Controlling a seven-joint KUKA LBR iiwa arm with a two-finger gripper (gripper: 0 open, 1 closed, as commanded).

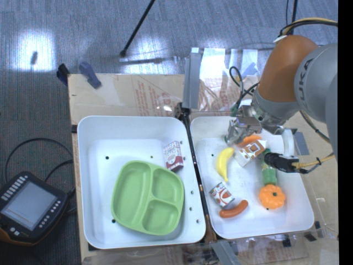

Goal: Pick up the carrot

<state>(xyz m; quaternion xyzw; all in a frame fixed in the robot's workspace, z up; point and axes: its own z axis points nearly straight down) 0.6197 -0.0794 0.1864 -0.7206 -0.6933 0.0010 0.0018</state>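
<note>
The arm is reaching in over the right bin [309,217], and its hand [238,132] is hanging low near that bin's far edge, close to the divider side. The carrot [251,139] is lying just beside the hand, toward the bin's outer side and a touch nearer the front, partly tucked against a small white carton [249,152]. Only a short orange stretch of it is showing, so I am judging rather than seeing that its long axis is running roughly across the bin, tilted up toward the far right corner. Whether the hand is open or closed I cannot tell from here; the wrist is blocking it, and nothing is visibly between it. The yellow banana [224,162] is lying just in front of the hand, which could get in the way. The coming move looks to be turning on a small sideways shift toward the outer edge, so the hand is sitting across the carrot rather than beside it.
</note>
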